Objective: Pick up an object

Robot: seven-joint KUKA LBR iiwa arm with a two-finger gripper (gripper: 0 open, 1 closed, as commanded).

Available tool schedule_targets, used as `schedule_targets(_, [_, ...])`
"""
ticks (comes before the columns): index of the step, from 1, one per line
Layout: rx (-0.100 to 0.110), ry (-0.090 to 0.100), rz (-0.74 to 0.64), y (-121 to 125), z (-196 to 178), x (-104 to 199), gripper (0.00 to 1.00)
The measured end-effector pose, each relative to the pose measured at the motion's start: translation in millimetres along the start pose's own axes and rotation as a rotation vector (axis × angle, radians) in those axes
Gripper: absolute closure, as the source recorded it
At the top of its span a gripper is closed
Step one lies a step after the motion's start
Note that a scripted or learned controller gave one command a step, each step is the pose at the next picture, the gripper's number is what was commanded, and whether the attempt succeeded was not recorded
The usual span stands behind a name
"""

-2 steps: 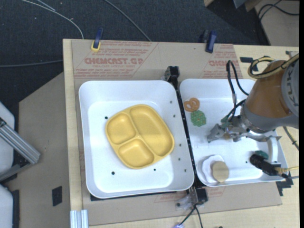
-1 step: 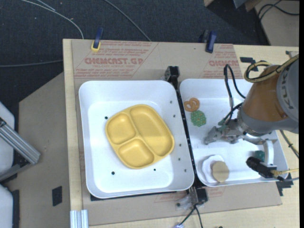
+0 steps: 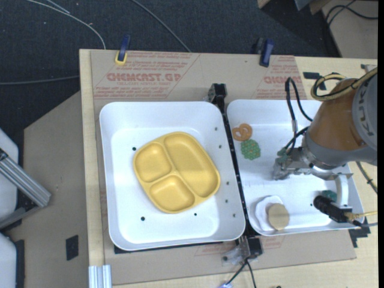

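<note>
In the right bin [image 3: 270, 114], a small orange ring-shaped piece [image 3: 243, 132] lies near the left wall. A green bumpy piece [image 3: 251, 149] sits just below it. A tan round piece [image 3: 278, 216] rests on a white disc [image 3: 262, 212] at the bin's front left. My gripper [image 3: 285, 167] is low in the middle of the right bin, right of the green piece and apart from it. The grey and orange arm [image 3: 339, 128] covers the bin's right part.
A yellow three-compartment plate [image 3: 175, 171] lies in the left bin [image 3: 120, 131]. A black divider [image 3: 231, 155] runs between the bins. A small teal thing [image 3: 329, 195] peeks out under the wrist near the right bin's front right.
</note>
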State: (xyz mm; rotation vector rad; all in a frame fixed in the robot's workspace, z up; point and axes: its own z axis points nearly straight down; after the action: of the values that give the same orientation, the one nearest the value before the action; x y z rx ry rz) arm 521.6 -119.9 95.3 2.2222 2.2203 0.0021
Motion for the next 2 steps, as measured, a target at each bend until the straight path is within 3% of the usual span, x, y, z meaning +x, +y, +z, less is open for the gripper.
schedule_targets(2, [-0.006, -0.003, -0.001, -1, -103, -7, 1.00])
